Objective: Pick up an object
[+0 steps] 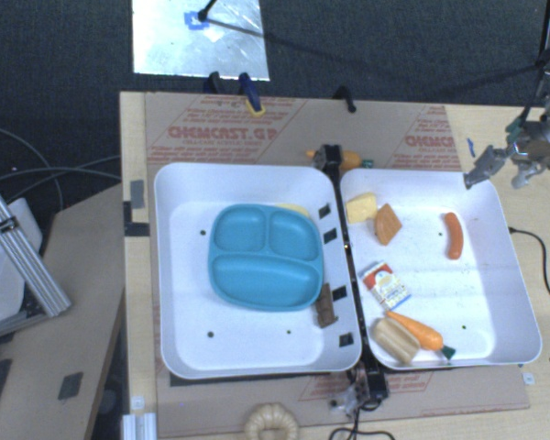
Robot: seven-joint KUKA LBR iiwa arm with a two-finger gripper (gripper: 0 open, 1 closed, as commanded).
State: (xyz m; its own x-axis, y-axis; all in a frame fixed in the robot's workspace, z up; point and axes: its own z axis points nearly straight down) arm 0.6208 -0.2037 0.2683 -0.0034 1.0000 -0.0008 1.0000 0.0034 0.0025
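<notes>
**Inspector:** Nearest the lens, at six o'clock on the bench, lies a pale braided ring (274, 422). Containers next.

**Assistant:** Left bin (188, 351) carries a blue divided plate (264, 256) at centre, a yellow piece (294, 210) showing at the plate's one o'clock, and a brown item (326, 307) at its five o'clock.

**Inspector:** Right bin (504, 310)?

**Assistant:** Yellow wedge (361, 207) and orange-brown chunk (387, 224) touching at ten o'clock; sausage (453, 235) near twelve; small red-and-blue carton (385, 286) left of centre; bread roll (395, 339) and carrot (418, 329) side by side at seven o'clock.

**Inspector:** Gripper (497, 168)?

**Assistant:** Over the right bin's two o'clock corner, jaws spread, nothing between them. Sausage is the closest object, at roughly seven o'clock from the jaws and apart from them.
</notes>
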